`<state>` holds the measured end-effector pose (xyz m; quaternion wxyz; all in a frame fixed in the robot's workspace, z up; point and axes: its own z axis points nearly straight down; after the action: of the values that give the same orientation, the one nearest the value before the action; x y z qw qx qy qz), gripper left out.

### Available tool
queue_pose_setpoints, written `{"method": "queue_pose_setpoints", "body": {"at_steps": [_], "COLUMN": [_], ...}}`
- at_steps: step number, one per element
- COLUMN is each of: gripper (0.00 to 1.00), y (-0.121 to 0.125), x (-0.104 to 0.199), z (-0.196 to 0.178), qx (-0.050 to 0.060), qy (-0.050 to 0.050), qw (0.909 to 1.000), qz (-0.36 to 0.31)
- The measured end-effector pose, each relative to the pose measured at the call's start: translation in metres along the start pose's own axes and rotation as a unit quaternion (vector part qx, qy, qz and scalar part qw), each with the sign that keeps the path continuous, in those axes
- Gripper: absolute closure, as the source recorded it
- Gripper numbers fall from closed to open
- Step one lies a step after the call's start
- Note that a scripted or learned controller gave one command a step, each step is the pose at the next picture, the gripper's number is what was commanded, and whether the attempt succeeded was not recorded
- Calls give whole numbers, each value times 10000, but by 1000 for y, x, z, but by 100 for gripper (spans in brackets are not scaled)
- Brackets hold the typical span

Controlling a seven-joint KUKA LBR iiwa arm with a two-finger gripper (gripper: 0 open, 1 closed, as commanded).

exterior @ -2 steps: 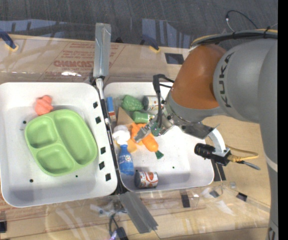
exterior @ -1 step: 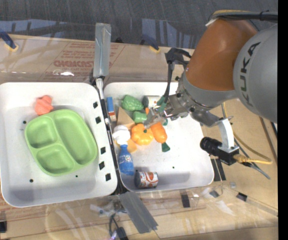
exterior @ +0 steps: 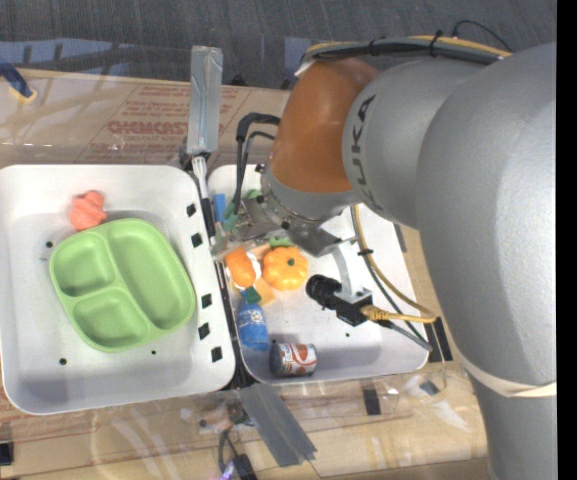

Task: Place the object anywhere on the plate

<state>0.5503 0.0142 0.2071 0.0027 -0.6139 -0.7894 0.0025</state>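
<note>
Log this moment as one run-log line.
arm: over right bin | pincer: near orange pumpkin toy | green plate: left bin, nothing on it | pink toy: beside plate

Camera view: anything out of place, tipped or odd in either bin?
Mildly. A small can lies on its side near the right bin's front wall, and a blue bottle lies flat beside it. In the left bin, a pink toy sits off the green plate, touching its rim.

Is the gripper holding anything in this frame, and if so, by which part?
It cannot be told. The gripper sits low in the right bin beside the small orange pumpkin, with the wrist covering the contact.
</note>
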Motion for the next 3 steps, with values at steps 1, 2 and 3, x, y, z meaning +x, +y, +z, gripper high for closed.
{"method": "queue_pose_setpoints", "body": {"at_steps": [1, 2, 3], "gripper": [0, 0, 0], "y": [0, 1, 75], "x": [0, -17, 46], "z": [-1, 2, 16], "qx": [-10, -26, -17], "qy": [-2, -9, 0], "qw": [10000, 9998, 9999], "qz": [0, 215, 152]}}
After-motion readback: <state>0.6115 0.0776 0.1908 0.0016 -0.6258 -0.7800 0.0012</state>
